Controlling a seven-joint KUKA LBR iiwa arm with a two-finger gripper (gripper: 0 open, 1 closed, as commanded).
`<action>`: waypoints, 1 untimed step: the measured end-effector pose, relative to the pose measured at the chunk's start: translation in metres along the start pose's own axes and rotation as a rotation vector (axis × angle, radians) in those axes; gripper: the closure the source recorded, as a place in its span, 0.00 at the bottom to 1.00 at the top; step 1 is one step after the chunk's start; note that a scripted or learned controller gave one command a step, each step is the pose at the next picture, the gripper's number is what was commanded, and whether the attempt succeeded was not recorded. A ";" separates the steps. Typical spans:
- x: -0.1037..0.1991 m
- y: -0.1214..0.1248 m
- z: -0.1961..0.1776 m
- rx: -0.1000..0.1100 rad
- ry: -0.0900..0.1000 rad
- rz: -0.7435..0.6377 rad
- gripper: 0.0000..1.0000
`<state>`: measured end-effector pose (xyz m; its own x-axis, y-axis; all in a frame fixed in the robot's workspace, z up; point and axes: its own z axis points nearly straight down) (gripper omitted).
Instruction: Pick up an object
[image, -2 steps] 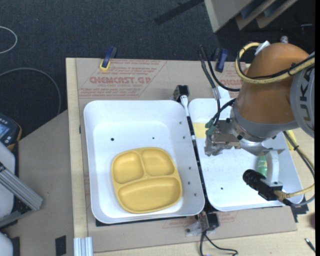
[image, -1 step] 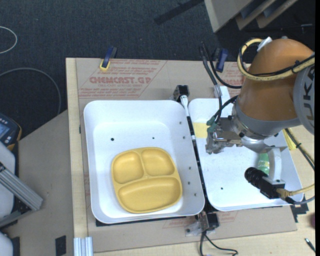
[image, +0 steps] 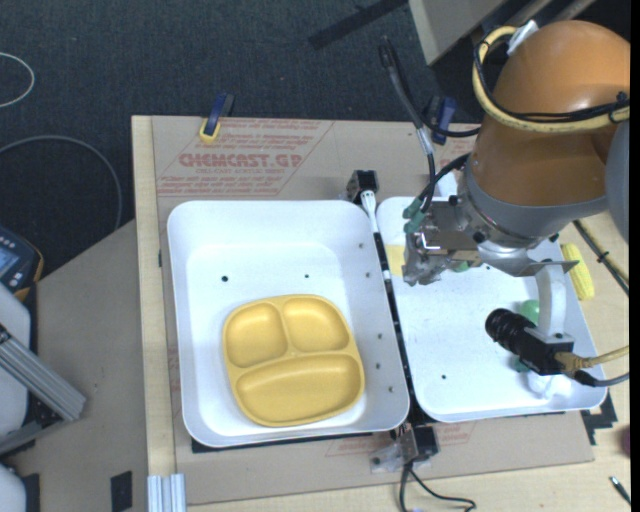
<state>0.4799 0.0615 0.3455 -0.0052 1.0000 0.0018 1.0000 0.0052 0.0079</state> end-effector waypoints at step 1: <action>-0.077 0.000 -0.039 0.000 -0.004 0.012 1.00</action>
<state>0.4797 -0.0158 0.3840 0.0070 1.0000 -0.0026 0.9999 -0.0070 0.0075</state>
